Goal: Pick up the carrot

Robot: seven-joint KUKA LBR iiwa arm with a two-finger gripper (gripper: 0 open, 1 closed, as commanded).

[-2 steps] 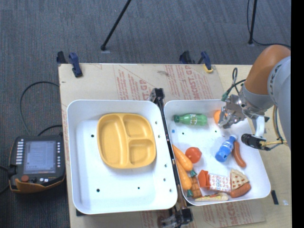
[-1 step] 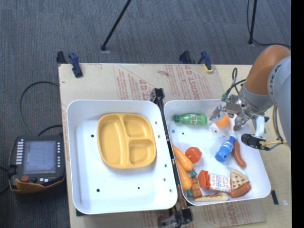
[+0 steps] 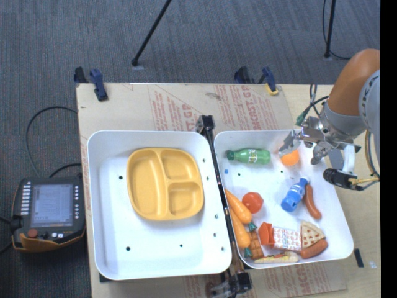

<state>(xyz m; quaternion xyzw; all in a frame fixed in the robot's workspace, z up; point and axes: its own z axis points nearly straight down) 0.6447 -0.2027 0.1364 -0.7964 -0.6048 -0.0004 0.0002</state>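
A carrot [image 3: 238,206] lies along the left wall of the right bin [image 3: 343,219]. Just below it lies a second carrot-like orange piece [image 3: 241,230] with a green end. My gripper [image 3: 303,150] hangs over the far right part of that bin, well away from the carrots, open with nothing between its fingers. A small orange piece [image 3: 289,159] sits just beneath its left finger.
The right bin also holds a green bottle [image 3: 249,156], a red tomato [image 3: 252,201], a blue bottle [image 3: 294,195], a sausage [image 3: 312,202], a pizza slice [image 3: 310,233] and a red and white box [image 3: 282,236]. A yellow divided plate [image 3: 165,183] rests in the left bin [image 3: 111,228].
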